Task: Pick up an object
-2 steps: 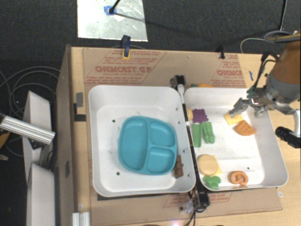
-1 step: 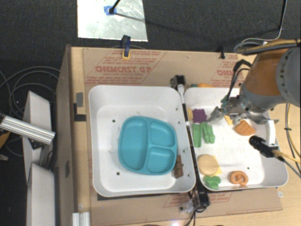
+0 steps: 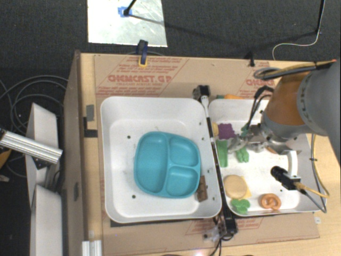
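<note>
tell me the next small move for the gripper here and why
Probably a short drop straight down onto the green toy. The gripper sits in the right bin just above that toy, with the purple piece to its left, and nothing shows between its fingers. The beige round piece and pretzel lie farther off, so the green toy looks like the nearest target.

Robotics laboratory test cell. Indicators: a cardboard-covered tabletop [image 3: 160, 71] at frame centre carrying two shallow white plastic bins [image 3: 120, 121], loose black cables [image 3: 21, 89] on dark carpet [image 3: 42, 25] at frame left, and a grey industrial arm with orange band [image 3: 298, 103] at right.
</note>
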### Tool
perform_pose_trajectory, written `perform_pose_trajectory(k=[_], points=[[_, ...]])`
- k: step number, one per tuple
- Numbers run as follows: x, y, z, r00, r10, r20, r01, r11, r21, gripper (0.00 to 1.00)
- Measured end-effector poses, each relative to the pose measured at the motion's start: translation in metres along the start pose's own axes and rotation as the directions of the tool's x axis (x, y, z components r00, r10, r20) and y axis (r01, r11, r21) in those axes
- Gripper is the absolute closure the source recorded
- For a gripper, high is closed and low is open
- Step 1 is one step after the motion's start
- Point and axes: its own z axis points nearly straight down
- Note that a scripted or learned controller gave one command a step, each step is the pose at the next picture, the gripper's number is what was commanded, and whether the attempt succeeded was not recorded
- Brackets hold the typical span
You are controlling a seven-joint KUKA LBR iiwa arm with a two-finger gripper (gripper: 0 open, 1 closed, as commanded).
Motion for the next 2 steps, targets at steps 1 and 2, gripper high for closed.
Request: perform_pose_trajectory(k=[1, 2], points=[[0.000, 0.002, -0.015, 1.000, -0.001, 0.001, 0.001, 1.000, -0.006, 1.00], [0.064, 0.039, -0.111, 1.000, -0.011, -0.001, 0.011, 1.000, -0.015, 1.00]])
